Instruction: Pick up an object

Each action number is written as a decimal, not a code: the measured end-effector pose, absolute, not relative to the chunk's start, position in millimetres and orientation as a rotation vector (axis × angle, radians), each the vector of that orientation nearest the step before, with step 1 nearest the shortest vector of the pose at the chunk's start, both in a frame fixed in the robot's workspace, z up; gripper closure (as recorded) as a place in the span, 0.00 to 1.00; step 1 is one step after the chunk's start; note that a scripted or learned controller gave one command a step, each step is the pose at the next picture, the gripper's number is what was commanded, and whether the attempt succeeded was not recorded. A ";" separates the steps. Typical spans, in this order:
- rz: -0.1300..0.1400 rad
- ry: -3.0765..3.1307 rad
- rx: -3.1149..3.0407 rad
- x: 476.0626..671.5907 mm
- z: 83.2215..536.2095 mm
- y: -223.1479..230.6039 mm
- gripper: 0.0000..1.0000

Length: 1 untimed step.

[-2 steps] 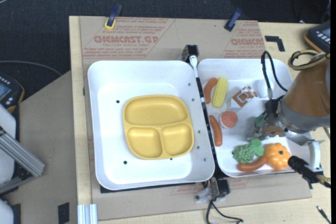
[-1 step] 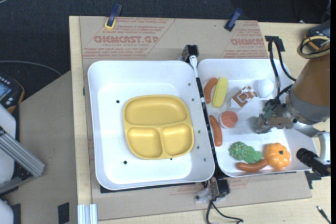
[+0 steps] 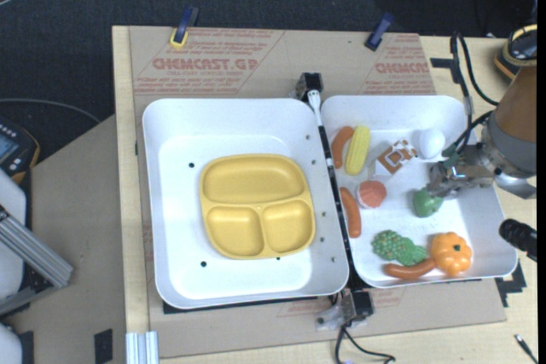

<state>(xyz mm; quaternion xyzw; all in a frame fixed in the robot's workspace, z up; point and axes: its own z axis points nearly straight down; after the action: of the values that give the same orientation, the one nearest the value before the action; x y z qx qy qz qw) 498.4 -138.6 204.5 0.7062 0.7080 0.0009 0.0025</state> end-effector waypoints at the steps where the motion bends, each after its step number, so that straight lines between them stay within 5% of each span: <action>1: 0.000 2.221 2.218 499.9 224.2 -139.1 1.00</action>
<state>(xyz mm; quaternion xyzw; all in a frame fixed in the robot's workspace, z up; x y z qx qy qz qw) 499.9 -139.1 224.2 0.7066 0.7076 -0.0001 0.0013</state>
